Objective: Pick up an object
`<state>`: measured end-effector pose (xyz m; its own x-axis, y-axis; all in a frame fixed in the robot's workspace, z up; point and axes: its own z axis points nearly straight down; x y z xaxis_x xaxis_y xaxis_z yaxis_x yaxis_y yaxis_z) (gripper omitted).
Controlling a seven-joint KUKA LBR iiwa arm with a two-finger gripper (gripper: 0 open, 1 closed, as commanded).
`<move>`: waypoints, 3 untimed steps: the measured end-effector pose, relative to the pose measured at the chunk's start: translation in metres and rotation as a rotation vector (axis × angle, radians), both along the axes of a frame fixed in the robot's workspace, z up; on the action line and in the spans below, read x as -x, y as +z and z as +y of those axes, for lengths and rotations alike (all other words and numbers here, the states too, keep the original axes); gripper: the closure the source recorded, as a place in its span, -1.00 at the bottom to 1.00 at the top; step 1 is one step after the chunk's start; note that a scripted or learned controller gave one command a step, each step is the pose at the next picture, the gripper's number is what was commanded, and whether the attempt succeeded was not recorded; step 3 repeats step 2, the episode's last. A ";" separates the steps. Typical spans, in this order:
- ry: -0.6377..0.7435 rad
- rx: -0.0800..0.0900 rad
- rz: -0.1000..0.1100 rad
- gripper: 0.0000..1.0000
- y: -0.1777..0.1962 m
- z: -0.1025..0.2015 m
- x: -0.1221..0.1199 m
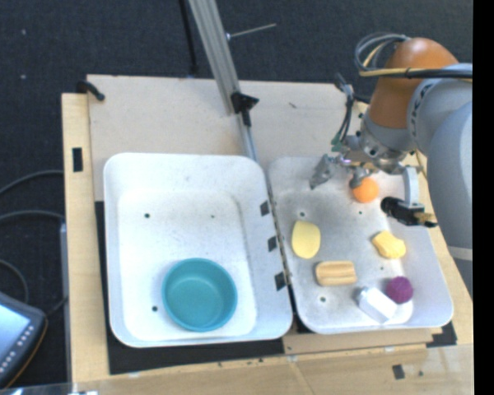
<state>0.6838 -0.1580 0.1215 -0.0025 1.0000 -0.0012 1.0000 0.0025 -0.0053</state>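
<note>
Camera view: the hand [351,169] hangs low over the far end of the right bin [313,303], right beside an orange ball [364,190]. Whether it is open or closed cannot be told, nor whether it touches the ball. A yellow egg shape [305,239], tan block [335,273] and purple ball [398,289] lie nearer.

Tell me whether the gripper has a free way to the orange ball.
Probably yes. The gripper hangs just above and beside the orange ball, which sits apart from the other items in the right bin.
</note>
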 end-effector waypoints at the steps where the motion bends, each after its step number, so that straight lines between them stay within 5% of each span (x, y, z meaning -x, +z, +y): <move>1: 0.000 0.001 -0.004 -1.00 -0.022 -0.001 0.000; 2: 0.002 0.004 -0.010 1.00 -0.008 -0.002 -0.001; 3: 0.002 0.004 -0.010 1.00 -0.008 -0.002 -0.001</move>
